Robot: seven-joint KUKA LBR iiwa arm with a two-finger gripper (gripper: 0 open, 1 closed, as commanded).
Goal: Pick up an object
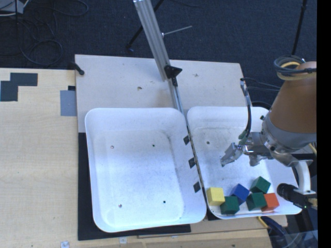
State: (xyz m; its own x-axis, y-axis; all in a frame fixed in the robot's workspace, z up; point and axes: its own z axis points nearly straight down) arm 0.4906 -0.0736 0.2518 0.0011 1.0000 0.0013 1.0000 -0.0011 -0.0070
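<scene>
Coloured cubes [243,195] clustered along bin's [217,123] near wall

Two smooth white plastic bins [137,164] sit on a matt pale wood bench [36,159], beneath a ribbed metal rail [153,37].

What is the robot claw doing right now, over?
Claw hovering over right bin, nothing between its fingers. Six blocks bunched at near edge: yellow block leftmost, blue block beside it. Nothing in the way.
</scene>
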